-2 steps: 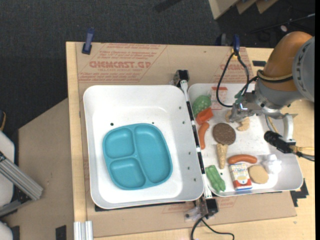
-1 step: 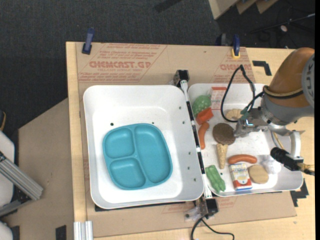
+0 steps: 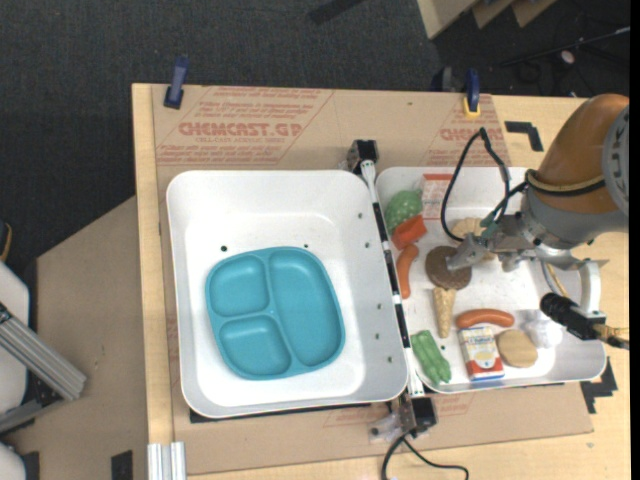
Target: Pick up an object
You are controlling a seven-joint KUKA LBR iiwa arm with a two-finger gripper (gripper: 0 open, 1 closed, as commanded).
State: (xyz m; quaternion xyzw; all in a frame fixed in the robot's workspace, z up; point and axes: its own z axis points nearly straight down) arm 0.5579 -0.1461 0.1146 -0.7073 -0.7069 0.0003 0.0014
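The pincer is hovering low over the right bin, just above a brown round piece beside an orange carrot; whether it is gripping anything I cannot tell from this angle. A teal divided plate is lying in the left bin.

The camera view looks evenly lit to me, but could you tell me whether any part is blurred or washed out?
In the camera view, the lighting is soft and even; the left bin is bright but keeps its rim detail; the blue tray is sharp; the arm looks slightly soft, and the small items under the gripper are hard to resolve.
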